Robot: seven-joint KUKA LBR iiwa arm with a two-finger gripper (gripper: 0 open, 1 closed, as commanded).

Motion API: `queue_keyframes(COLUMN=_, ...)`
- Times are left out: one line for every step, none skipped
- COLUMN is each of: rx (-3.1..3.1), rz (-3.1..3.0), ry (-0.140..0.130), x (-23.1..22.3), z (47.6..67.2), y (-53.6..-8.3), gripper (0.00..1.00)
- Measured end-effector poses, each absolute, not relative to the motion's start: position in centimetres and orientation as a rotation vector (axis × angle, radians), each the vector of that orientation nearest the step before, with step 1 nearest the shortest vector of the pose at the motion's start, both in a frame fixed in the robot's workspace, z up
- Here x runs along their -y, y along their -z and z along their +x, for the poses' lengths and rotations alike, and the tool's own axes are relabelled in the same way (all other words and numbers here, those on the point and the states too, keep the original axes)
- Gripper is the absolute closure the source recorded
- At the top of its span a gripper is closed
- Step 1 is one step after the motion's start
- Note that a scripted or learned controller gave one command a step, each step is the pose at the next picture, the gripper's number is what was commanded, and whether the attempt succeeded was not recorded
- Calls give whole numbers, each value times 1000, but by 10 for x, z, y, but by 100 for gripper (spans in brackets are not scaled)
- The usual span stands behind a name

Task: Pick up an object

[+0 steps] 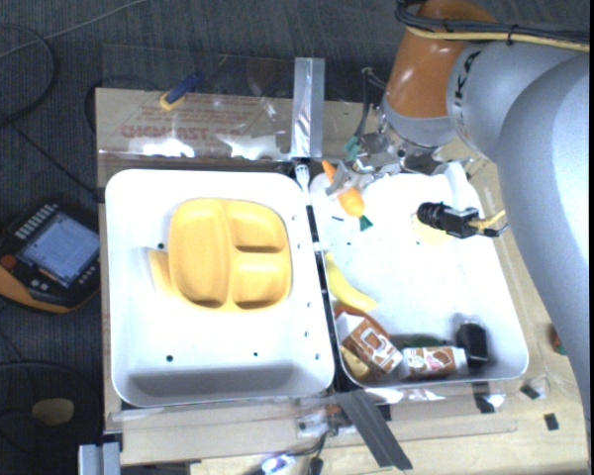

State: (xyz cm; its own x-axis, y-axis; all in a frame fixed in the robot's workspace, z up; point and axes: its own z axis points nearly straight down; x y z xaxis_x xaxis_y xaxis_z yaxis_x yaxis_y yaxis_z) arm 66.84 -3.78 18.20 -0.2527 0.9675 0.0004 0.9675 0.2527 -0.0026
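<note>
Jaws sit low over the right bin's (510,295) far left corner, touching a small orange object (350,202); whether they grip it cannot be told. A yellow divided tray (228,251) lies in the left bin (129,344). A brown packet (368,350) lies at the right bin's near edge.

Gripper (351,171) hangs over an orange piece (350,203) in the right bin (510,310)

Small orange object (350,202) at right bin's (475,265) far-left corner.

Tray (228,250) in left bin (129,364) — bottle (431,358) right.
</note>
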Motion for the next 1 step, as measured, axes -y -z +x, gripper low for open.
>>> queue_keyframes(rx=2485, rz=-1915, ry=-5, x=37, z=669, y=-189, gripper=100)
